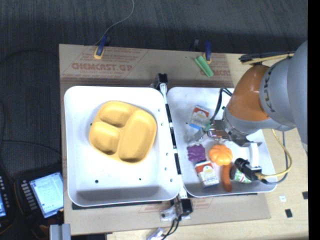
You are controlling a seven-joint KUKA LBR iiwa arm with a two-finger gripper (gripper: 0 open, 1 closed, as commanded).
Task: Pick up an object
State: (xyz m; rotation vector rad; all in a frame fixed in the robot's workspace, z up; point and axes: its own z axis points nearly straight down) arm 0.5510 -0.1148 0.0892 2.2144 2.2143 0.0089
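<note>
Over the right bin (182,104), the tool (216,132) hovers just beyond the orange toy (221,154); open or closed, can't tell.

And there it is, red block lettering reading "CHEMCAST GP" across the top-left strip of the brown board (102,66) under the bins, with a second patch of the same red print further right along that strip (too cut off to make out). Over in the right bin (180,99), the upper carton (200,115) and the lower carton (207,173) both carry printed labels, but nothing legible. The small screen (46,191) at bottom left shows lines too fine to read.
</note>
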